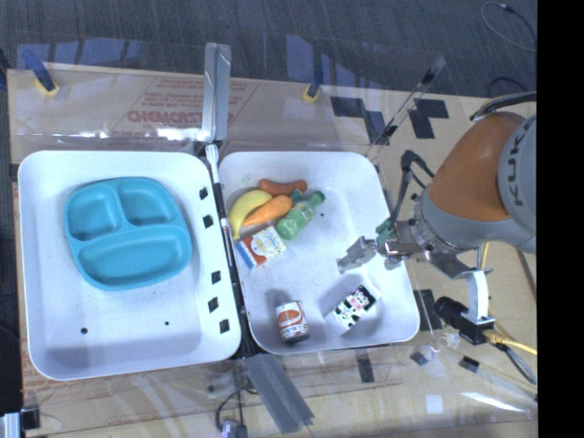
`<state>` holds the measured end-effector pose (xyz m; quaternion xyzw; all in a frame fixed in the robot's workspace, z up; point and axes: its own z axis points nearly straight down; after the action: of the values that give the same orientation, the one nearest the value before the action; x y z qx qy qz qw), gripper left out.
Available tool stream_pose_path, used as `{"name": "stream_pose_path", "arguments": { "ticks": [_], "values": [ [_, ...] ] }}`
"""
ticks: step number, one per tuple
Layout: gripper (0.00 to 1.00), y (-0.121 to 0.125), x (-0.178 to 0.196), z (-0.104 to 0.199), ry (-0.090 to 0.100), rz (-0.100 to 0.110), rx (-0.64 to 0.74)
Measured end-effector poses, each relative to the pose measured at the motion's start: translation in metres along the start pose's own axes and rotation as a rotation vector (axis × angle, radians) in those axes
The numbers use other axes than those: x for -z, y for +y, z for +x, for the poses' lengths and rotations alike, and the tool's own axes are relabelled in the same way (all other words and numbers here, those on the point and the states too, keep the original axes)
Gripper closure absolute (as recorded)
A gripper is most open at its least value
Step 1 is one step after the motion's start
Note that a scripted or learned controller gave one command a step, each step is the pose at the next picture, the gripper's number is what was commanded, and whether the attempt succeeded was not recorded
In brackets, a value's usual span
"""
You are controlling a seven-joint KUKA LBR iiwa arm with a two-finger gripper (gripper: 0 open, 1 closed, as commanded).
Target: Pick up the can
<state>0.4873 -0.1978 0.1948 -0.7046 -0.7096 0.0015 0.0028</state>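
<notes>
The can (291, 320), short with an orange and white label, stands upright near the front edge of the right bin (387, 201). My gripper (355, 255) hovers over the right part of that bin, up and to the right of the can and well apart from it. Nothing shows in the gripper. The grey arm with its orange band (473, 170) reaches in from the right.
A black and white patterned box (354, 307) lies just right of the can, below the gripper. A banana (245, 208), carrot (268, 212), green bottle (301, 214) and small packet (264, 245) cluster at the bin's back left. The left bin holds a blue divided plate (128, 230).
</notes>
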Motion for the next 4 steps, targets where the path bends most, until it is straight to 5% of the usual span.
{"name": "stream_pose_path", "arguments": {
  "ticks": [1,2,3,4],
  "values": [
    [0.0,-0.01,-0.106,0.057,0.0,-0.001,-0.082],
    [0.0,-0.01,-0.106,0.103,0.001,0.001,-0.048],
    [0.0,0.005,-0.105,0.082,-0.001,-0.003,0.182],
    [0.0,-0.01,-0.106,0.09,0.001,0.001,0.185]
  ]
}}
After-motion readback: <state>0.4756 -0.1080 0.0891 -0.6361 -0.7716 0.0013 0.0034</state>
